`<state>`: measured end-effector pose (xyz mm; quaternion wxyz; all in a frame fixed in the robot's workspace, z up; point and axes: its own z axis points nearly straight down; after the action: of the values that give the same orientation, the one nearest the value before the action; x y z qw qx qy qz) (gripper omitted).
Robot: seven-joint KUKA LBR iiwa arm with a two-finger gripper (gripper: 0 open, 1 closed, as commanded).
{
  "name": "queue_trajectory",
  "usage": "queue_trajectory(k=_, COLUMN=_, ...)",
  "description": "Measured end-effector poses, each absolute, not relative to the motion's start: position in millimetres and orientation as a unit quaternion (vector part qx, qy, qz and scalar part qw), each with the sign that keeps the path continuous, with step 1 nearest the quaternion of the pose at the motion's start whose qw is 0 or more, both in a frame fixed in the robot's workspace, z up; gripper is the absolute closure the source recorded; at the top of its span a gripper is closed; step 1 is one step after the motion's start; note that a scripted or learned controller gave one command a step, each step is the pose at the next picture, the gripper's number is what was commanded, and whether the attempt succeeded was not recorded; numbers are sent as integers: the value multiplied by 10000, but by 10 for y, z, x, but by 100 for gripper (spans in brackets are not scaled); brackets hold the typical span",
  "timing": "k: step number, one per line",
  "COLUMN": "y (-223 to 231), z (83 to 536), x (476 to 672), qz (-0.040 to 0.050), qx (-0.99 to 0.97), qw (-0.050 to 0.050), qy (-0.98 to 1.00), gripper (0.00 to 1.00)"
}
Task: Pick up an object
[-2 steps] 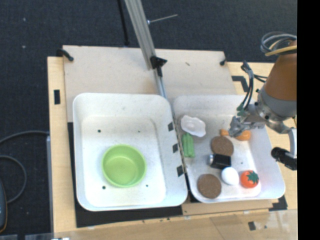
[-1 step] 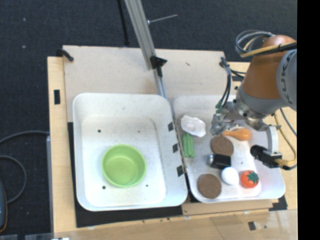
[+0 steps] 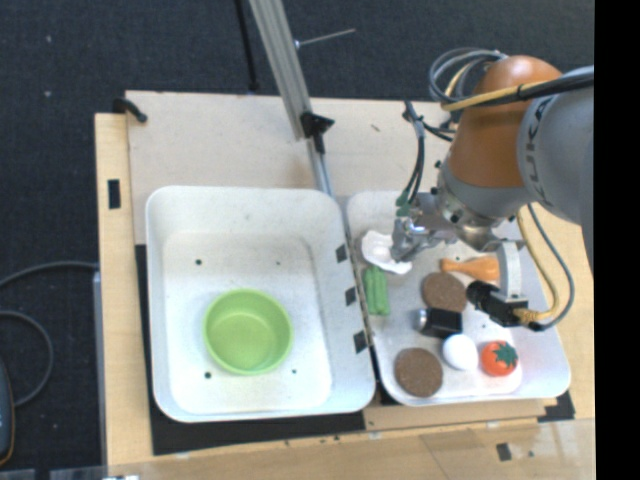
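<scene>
The gripper (image 3: 403, 240) hangs low in the right bin (image 3: 560, 363), just above a white crumpled piece (image 3: 381, 251) near the bin's left wall; a green stick (image 3: 376, 291) lies just beside. Nothing visibly sits clamped in the tool. The wall could block a clean grasp, or the soft piece could slip free on lifting.

Even, bright overhead light; soft shadows; slightly grainy, mildly blurred picture.
</scene>
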<state>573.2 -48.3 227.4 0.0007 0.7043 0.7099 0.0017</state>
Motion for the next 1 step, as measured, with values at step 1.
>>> queue_trajectory(k=1, y=-16, z=2400, x=5897, qz=15, qx=7044, qw=6, qy=7098, gripper=100)
